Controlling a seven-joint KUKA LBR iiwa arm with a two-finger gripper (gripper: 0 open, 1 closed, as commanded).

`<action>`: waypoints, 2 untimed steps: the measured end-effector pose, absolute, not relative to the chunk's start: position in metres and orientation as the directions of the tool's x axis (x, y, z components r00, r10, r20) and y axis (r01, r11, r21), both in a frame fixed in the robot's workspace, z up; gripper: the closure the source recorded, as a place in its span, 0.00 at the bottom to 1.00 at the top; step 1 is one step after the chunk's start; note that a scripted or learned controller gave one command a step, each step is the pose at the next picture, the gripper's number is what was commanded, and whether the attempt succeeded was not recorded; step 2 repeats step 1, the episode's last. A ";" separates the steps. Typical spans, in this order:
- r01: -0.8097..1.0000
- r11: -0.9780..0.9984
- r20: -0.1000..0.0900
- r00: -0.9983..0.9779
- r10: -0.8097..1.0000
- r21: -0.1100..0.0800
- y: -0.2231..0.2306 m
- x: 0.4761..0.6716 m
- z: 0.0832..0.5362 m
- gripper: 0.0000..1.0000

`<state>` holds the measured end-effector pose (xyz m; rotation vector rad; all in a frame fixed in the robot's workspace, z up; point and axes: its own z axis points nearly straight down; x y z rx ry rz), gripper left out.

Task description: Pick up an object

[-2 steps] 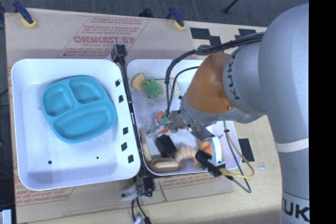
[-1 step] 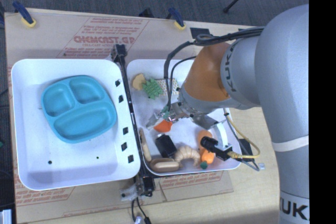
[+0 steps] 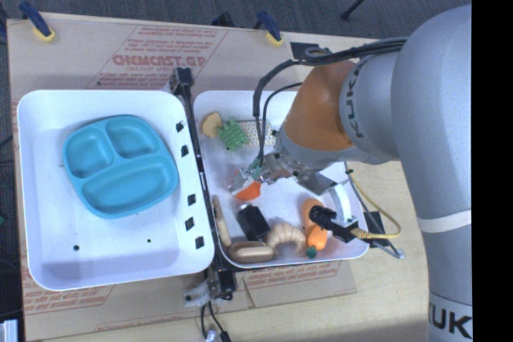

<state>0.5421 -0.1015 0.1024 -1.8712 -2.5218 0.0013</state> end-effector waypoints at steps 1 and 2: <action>0.995 0.098 0.001 -0.098 0.995 -0.003 -0.044 0.504 0.192 1.00; 0.995 0.098 0.001 -0.098 0.995 -0.003 -0.044 0.504 0.192 1.00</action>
